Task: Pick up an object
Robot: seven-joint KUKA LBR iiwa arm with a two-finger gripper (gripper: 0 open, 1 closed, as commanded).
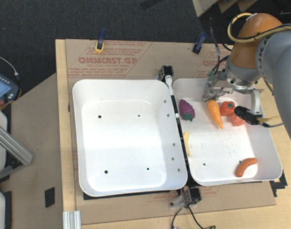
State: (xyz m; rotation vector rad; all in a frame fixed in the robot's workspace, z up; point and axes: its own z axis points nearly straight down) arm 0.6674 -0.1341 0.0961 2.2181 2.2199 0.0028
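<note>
My gripper (213, 93) hangs over the back of the right bin (221, 175), just above the upper end of an orange carrot (215, 114) that lies slanted on the bin floor. Close to the right of the carrot sit a red tomato (227, 108) and a paler red piece (237, 120). A purple eggplant (186, 109) lies to the left of the carrot, near the wall between the bins. From this angle I cannot tell whether the gripper touches the carrot.
A small yellow piece (187, 144) rests against the right bin's left wall, and an orange sausage (245, 166) lies at its front right corner. The left bin (83, 128) stands beside it on the cardboard-covered bench (121, 56).
</note>
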